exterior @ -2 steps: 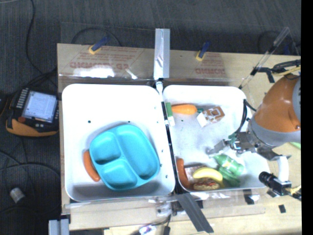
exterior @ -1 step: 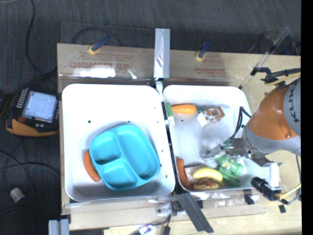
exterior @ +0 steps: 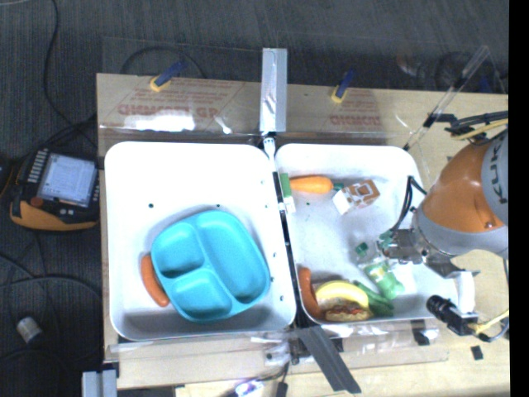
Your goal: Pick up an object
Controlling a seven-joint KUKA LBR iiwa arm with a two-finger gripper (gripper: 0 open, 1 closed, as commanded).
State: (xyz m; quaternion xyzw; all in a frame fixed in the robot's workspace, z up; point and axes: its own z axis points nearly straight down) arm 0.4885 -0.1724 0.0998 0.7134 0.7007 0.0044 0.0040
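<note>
Left bin (exterior: 124,222): blue divided plate (exterior: 211,261), with an orange sausage (exterior: 152,279) touching its left edge. Right bin (exterior: 397,160): carrot (exterior: 310,184), small brown-and-white carton (exterior: 360,193), red sausage (exterior: 305,290), banana (exterior: 341,292) on a burger (exterior: 345,310), green pieces (exterior: 382,278). Gripper (exterior: 395,246) low above the green pieces; whether it is wide or closed cannot be told. Judgement: nothing lifted; grasp and raise remain.

Tray (exterior: 211,263) in left bin (exterior: 132,168); sausage (exterior: 154,281) beside tray's left.
</note>
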